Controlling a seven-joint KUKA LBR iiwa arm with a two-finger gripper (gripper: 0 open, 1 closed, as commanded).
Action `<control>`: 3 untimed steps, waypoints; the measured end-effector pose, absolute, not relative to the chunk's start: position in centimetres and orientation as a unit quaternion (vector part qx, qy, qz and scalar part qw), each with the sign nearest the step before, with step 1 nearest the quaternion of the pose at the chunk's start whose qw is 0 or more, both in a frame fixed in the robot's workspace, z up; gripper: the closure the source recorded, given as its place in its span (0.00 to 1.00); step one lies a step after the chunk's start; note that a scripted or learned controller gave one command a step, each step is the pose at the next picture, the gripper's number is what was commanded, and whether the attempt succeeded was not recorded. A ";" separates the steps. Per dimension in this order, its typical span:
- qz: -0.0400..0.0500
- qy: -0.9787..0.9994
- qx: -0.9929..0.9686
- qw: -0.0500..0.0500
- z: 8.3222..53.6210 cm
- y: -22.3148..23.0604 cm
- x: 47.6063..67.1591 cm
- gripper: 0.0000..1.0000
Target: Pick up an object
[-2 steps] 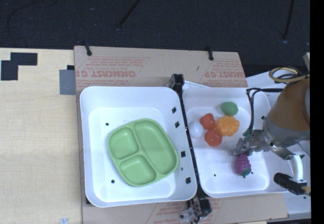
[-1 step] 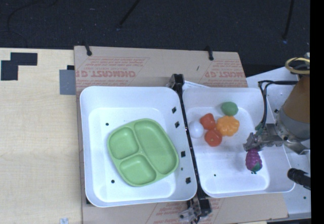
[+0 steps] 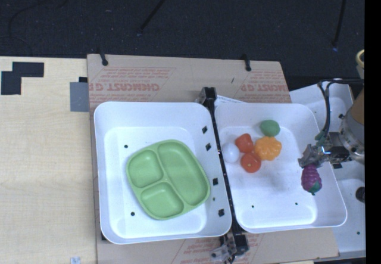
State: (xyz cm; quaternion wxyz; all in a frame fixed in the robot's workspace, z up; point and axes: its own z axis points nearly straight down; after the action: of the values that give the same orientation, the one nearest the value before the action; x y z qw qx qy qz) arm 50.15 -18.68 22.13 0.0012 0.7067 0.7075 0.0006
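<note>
Two white bins sit side by side; I take the right bin (image 3: 280, 215) as my landmark. Under both lies one cardboard sheet (image 3: 178, 81) with red print I cannot read. In the left bin (image 3: 113, 132), one green divided plate (image 3: 166, 179). Inside the right bin, toward its left: one orange piece (image 3: 268, 148), two red ones (image 3: 250, 162), one green (image 3: 269, 127), one white ball (image 3: 230, 152). At its right wall, my pincer (image 3: 312, 160) has one purple grape bunch (image 3: 311, 179) dangling just below it; clenched or released, I cannot tell.
</note>
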 end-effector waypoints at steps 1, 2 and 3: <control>0.001 0.708 0.707 0.001 27.3 -18.8 49.2 1.00; 0.000 0.708 0.707 0.000 29.5 -18.8 49.2 1.00; 0.000 0.708 0.706 -0.002 28.4 -14.0 50.2 1.00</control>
State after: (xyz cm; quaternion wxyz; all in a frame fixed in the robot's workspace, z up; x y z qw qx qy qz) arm 50.17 -14.03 28.38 -0.0017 0.7057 0.7085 -0.0004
